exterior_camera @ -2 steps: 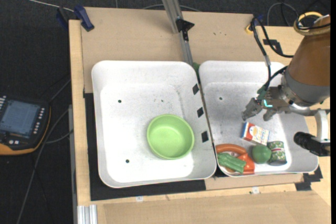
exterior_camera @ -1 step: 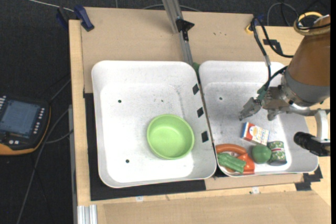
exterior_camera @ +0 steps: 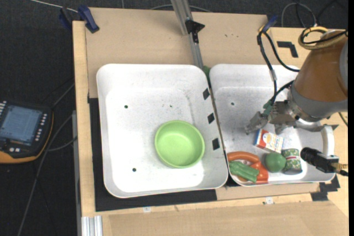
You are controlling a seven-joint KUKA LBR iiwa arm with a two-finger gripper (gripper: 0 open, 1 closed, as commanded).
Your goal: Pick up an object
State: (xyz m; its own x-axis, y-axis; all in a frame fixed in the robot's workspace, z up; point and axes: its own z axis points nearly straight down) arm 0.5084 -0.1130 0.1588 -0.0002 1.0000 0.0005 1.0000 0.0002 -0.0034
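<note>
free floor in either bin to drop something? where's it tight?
Left bin: bare floor everywhere except the green bowl near its front right. Right bin: the back half, behind the gripper, is bare. Its front is crowded: small carton, green ball, can and orange-and-green toy sit packed together.

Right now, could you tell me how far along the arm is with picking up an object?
Done: the gripper has reached into the right bin and sits low near the small carton. In hand: nothing shows between its fingers. Left: grasping and lifting something; the carton, green ball, can and orange-and-green toy all rest in the bin, and the green bowl lies in the left bin.
</note>
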